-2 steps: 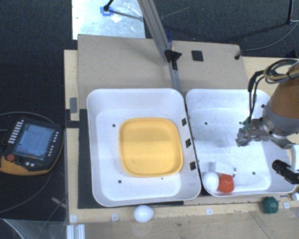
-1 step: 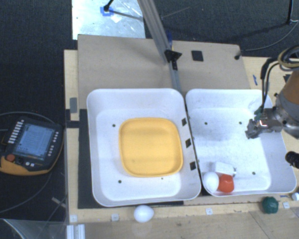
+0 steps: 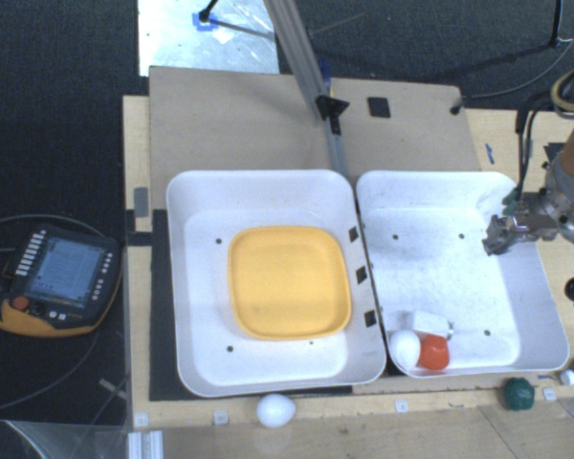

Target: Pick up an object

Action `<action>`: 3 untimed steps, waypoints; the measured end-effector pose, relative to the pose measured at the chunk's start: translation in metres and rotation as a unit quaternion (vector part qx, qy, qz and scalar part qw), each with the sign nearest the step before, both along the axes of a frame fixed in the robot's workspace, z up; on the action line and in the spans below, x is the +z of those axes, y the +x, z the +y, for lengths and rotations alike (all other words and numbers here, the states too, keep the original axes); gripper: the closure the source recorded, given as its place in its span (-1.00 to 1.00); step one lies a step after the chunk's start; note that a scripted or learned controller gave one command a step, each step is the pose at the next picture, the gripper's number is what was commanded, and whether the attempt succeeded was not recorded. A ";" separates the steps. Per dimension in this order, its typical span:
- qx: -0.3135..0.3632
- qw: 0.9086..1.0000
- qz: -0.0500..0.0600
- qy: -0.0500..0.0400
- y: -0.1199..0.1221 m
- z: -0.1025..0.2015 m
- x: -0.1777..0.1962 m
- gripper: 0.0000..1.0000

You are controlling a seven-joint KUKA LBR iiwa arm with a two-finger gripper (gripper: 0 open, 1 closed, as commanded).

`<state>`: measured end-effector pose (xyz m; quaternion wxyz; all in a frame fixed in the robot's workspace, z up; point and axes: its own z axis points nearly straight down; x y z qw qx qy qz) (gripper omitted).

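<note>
White egg on bench, bottom centre | red ball low in right bin | yellow plate in left bin | gripper at right edge, jaws' state unclear, can't tell.

I get 1 fixed view from above the bench, tilted down, far enough to hold both bins: the gripper enters right, the left bin beyond it.
</note>
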<state>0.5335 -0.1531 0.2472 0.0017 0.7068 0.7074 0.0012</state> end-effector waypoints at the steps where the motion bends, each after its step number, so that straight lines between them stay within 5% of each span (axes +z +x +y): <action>1: 0.002 1.000 0.002 0.001 0.014 0.051 -0.012 1.00; 3: 0.002 1.000 0.001 0.001 0.051 0.151 0.004 1.00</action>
